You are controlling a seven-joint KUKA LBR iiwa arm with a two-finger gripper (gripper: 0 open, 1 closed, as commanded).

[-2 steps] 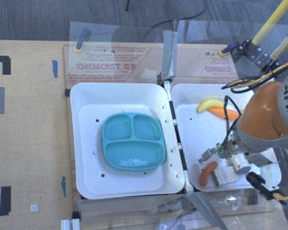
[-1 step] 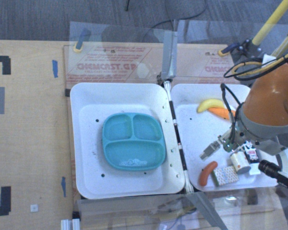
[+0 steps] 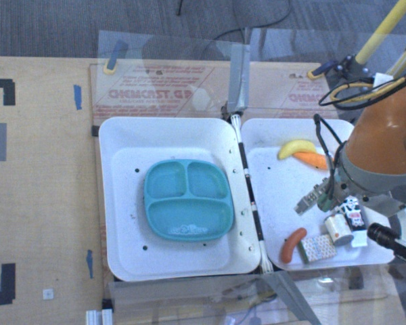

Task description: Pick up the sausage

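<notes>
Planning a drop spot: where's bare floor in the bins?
Right bin: bare between banana and sausage, along the divider. Crowded near carrot, gripper, can, box. Left bin: bare around teal plate.

The tool hangs over the right white bin, its fingers slightly apart and holding nothing. Below it and a little left lies the small red sausage, apart from it, with a speckled block beside. Above the tool lie a yellow banana and an orange carrot; far left, a teal divided plate sits in the other white bin.

Plate in left bin; sausage in right bin.
</notes>
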